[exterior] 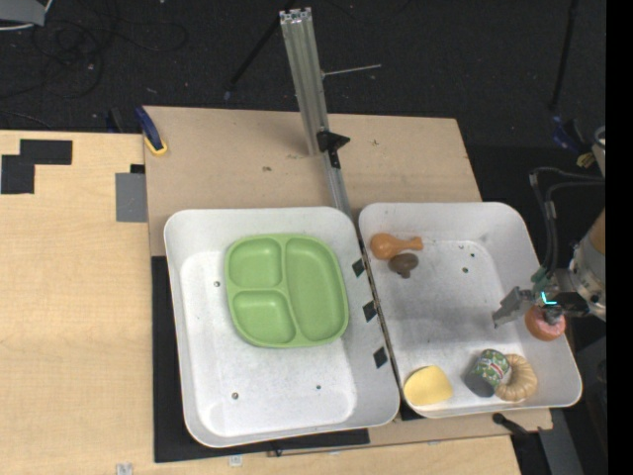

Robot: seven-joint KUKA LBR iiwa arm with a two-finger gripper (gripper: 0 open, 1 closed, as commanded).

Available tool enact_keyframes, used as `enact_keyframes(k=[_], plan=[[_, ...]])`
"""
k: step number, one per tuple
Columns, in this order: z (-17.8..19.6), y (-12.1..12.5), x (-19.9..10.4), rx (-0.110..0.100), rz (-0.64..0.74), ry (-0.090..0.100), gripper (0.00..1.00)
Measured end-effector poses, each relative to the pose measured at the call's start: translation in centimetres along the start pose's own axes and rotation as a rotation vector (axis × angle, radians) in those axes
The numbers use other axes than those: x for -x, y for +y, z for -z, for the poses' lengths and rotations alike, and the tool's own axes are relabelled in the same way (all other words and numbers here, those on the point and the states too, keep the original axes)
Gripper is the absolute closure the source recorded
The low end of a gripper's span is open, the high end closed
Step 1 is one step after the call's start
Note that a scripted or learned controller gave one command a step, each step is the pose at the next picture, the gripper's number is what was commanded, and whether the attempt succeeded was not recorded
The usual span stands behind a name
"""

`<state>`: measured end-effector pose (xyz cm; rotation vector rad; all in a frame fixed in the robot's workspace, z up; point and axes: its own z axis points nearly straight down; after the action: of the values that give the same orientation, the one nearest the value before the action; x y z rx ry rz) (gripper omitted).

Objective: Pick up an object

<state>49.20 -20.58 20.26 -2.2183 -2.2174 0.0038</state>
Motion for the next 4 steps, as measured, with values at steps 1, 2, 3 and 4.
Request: enact_keyframes(k=[1, 2, 3, 4], plan=[[0.1, 0.0, 0.0, 0.002, 0.000, -0.001, 0.00], [-5.0, -0.5, -0.9, -0.002, 0.001, 0.001, 0.00], [-9.2, -0.3, -0.8, 0.005, 0.002, -0.001, 0.00], [-10.9, 0.3, -1.0, 0.020, 0.006, -0.002, 0.00]])
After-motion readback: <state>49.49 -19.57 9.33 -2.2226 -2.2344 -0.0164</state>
